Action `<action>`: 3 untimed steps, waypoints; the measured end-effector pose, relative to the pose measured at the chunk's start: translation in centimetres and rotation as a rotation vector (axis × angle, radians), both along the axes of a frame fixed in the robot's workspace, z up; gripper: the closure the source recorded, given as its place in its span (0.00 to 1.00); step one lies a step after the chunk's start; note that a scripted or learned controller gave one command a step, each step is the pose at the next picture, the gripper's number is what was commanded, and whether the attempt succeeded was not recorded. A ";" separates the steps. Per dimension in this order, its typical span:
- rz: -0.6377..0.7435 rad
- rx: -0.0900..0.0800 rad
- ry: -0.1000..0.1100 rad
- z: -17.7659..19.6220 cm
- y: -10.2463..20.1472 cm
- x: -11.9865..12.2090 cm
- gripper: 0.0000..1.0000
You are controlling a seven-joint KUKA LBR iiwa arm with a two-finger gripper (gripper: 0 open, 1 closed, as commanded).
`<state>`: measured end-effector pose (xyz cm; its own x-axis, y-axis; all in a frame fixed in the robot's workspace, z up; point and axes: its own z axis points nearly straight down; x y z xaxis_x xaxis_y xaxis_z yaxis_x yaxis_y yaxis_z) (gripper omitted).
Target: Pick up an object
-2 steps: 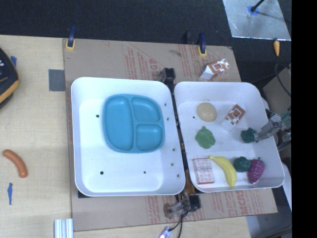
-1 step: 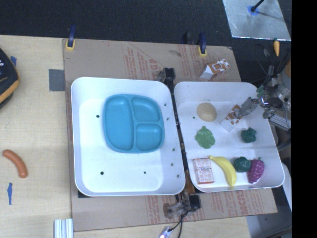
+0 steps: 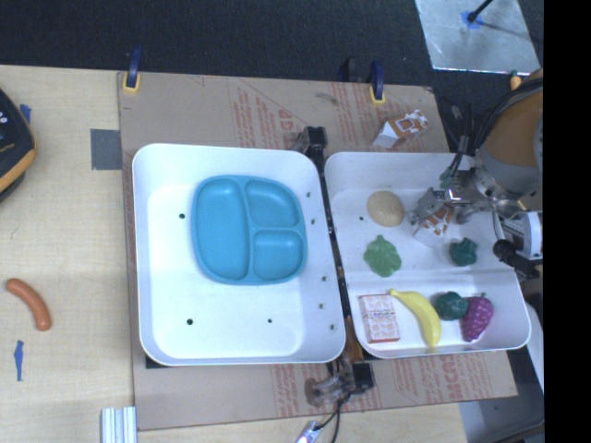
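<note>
My gripper [image 3: 434, 212] is low in the right bin [image 3: 351, 247], in its upper part. I cannot tell how the pincer stands or if it has anything. The nearest object, I judge, is the beige potato [image 3: 385, 208], just beside it toward the left bin [image 3: 231, 340]; the small green piece [image 3: 463, 252] lies below-right.
</note>
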<state>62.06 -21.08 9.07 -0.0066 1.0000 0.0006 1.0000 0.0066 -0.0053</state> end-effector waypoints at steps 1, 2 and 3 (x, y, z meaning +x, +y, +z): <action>-0.002 0.000 -0.004 0.2 -0.1 2.8 0.00; -0.003 -0.001 -0.002 0.1 -0.1 0.9 0.00; 0.000 -0.001 -0.003 1.3 -0.1 0.9 1.00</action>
